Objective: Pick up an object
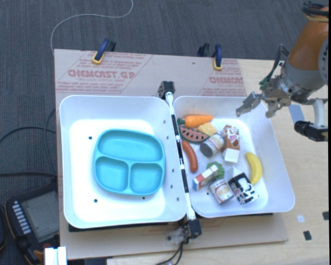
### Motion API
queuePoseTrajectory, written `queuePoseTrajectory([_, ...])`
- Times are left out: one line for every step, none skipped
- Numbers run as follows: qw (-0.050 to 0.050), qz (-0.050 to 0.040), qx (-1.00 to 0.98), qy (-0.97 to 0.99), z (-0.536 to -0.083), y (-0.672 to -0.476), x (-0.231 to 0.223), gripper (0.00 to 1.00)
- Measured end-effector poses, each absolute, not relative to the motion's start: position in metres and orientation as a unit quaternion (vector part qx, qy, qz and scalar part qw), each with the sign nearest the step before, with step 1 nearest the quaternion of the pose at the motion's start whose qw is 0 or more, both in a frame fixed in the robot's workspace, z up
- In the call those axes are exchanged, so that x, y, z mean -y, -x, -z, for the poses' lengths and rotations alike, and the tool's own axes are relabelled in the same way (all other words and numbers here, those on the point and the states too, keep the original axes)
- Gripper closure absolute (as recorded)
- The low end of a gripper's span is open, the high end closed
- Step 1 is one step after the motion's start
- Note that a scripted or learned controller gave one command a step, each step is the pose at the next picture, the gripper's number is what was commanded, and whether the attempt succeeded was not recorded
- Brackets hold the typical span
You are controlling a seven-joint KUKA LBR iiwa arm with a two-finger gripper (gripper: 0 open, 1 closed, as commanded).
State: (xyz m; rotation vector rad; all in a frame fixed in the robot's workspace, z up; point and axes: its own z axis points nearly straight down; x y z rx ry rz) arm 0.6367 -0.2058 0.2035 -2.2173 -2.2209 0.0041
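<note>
The right bin [276, 148] holds several toy foods: a carrot [198, 120], a watermelon slice [192, 134], a dark can [211, 145], a red sausage [191, 155], a banana [255, 167], a small carton [207, 174], a labelled tin [222, 191] and a black-and-white piece [243, 188]. My gripper [259, 106] hangs over the bin's far right corner, above and to the right of the pile. Its two fingers are spread apart and open, with nothing between them.
The left bin [71, 148] carries a blue divided plate [130, 162]. A central divider rail [176, 142] separates the bins. Blue and yellow clamps [217, 57] hold the board's far edge. The arm's orange band [309, 40] is at the upper right.
</note>
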Motion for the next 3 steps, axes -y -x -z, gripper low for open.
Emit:
queuePoseTrajectory([-0.005, 0.0025, 0.708, 0.707, -0.12, -0.595, 0.172, 0.0])
queuePoseTrajectory([-0.004, 0.0017, 0.708, 0.706, -0.128, -0.595, 0.172, 1.0])
queuePoseTrajectory([0.002, -0.0018, 0.707, 0.707, -0.189, -0.498, 0.13, 1.0])
